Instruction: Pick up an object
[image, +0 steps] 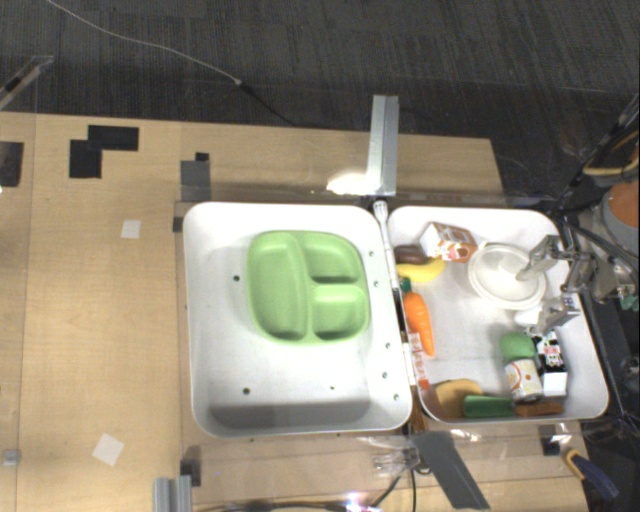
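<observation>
Jaws stood spread, one prong toward 12 o'clock and the other toward 6, with nothing between them, as the gripper (551, 288) hung over the 3 o'clock side of the right bin (600, 400). That open stance over a crowded bin read as readiness to close on something, not a grasp made.

Going from the left, the left bin (215, 300) held a green divided plate (307, 285) lying flat near its middle, well apart from the arm's reach and unlikely to be the target. Across the shared wall, a banana (422, 269) lay at the right bin's 10 o'clock with a carrot (419, 322) just below it, pointing toward 6 along the wall. A small carton (447, 241) sat at 12 o'clock. At 6 o'clock a tan bread-like piece (455, 392) and a flat green block (488, 406) lay close together.

Nearest the gripper was a clear bowl (505, 272), at its 9 o'clock and close beside the upper prong; it seemed the likeliest pick. It looked round, see-through and shallow, standing upright, with a thin glossy rim that might slip under a pinch. At the gripper's 7 o'clock a green-topped tin (520, 366) stood upright, with a small black-and-white box (550, 368) just beside it at 5 o'clock, both crowded enough to hamper a clean grip.
</observation>
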